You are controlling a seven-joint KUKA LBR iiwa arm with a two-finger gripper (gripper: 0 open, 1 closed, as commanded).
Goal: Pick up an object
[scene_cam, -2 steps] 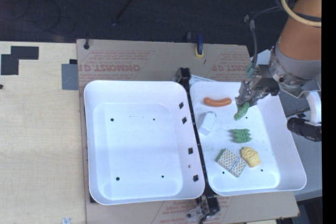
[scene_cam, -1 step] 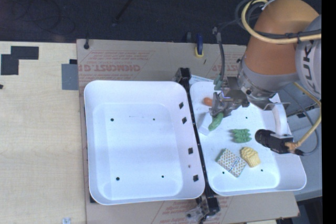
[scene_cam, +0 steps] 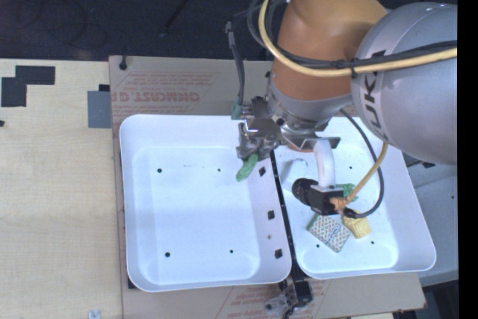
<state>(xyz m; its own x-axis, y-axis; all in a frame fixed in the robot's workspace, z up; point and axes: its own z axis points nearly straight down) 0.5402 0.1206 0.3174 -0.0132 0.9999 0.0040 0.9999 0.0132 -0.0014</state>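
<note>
My gripper [scene_cam: 250,152] hangs over the right edge of the left bin [scene_cam: 149,235], close to the divider between the two bins. A small green elongated object [scene_cam: 246,169] sticks out slantwise below the fingertips, and the fingers are shut on its upper end. It appears lifted off the bin floor. In the right bin [scene_cam: 403,250] lie a checked blue-and-white pad [scene_cam: 330,232], a yellow piece [scene_cam: 359,228] and a white object [scene_cam: 324,160] partly under the wrist.
The big grey and orange arm covers the top of the right bin. A small green bit [scene_cam: 349,190] sits near the yellow cable. Brown cardboard [scene_cam: 172,86] lies beneath both bins, with the wooden bench [scene_cam: 52,198] on the left.
</note>
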